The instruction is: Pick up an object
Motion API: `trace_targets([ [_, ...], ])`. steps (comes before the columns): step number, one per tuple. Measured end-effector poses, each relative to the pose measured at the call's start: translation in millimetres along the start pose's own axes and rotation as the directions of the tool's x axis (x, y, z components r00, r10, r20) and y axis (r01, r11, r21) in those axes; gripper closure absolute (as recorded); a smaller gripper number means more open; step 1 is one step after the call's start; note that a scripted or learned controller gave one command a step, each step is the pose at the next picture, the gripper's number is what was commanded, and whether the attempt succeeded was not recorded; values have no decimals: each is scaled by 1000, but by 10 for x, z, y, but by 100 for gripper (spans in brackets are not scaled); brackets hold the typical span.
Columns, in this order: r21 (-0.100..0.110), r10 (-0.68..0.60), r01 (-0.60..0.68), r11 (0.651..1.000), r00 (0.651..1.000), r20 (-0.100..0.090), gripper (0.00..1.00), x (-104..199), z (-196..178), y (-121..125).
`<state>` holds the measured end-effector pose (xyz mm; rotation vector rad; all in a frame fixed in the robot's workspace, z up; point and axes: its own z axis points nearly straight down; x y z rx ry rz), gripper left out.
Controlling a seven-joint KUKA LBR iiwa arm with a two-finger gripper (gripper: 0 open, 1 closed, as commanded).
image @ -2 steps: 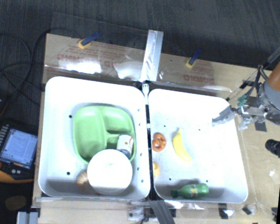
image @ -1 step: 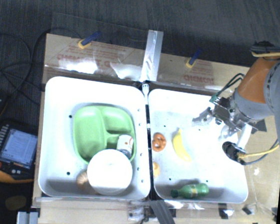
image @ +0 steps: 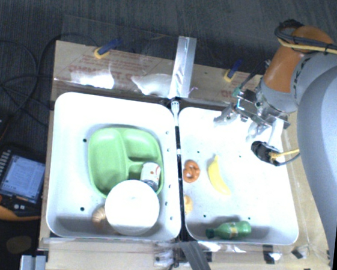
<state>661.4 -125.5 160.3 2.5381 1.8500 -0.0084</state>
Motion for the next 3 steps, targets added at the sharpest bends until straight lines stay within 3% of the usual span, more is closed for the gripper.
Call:
trace_targets([
  [1,-8,63,-64,998,998,-6,0,-28,713,-840],
  [2,-10,65,-65,998,998,-8,100,-36,617,-829],
  [3,0,-112,112,994,994,-4,100,282,-222,-1005],
])
